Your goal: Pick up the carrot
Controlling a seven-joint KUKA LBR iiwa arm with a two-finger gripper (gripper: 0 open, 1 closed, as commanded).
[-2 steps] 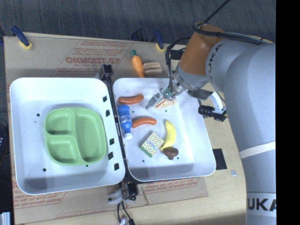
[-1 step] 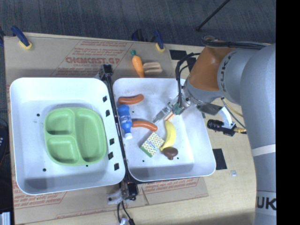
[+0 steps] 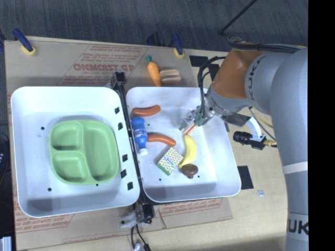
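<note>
Bench: carrot (image 3: 153,72) behind claw (image 3: 191,123)

My arm (image 3: 272,77) is grey with an orange band above the wrist. Both bins (image 3: 21,140) are white. The tray (image 3: 84,150) in the left bin is light green. The carrot (image 3: 153,72) at the bench's far edge is orange with a green top, the bun (image 3: 170,77) beside it tan. In the right bin: two orange-red sausages (image 3: 146,111), a blue bottle (image 3: 139,131), a yellow banana (image 3: 189,151) with a brown end, a yellow-and-green patterned box (image 3: 169,161)
</note>
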